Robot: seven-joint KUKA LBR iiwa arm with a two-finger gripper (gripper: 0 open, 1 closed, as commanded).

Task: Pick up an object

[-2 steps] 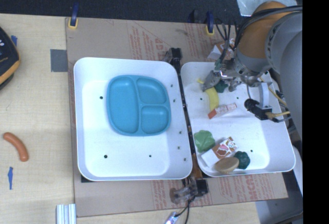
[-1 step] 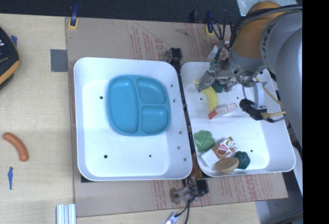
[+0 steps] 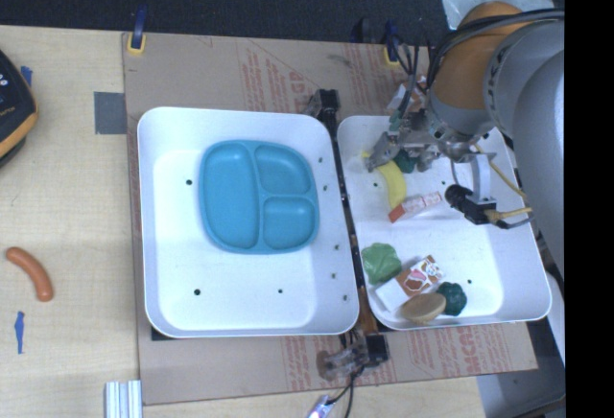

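Gripper [image 3: 403, 150] low in right bin [image 3: 518, 296], just above banana [image 3: 392, 180] | grip state: cannot tell | red packet [image 3: 414, 206] beside banana, writing unreadable | blue tray [image 3: 257, 195] in left bin [image 3: 173, 263]

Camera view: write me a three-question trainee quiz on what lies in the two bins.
1. True or false: the blue divided tray lies in the right bin.
2. Multiple choice: what lies closest to the gripper? A) the yellow banana B) the green leafy item C) the sausage
3. Fill in: the sausage lies outside both bins, on the ______ to the left of the left bin.

Key:
1. False; it lies in the left bin.
2. A; the banana sits just below the gripper at the right bin's far end.
3. Wooden bench.
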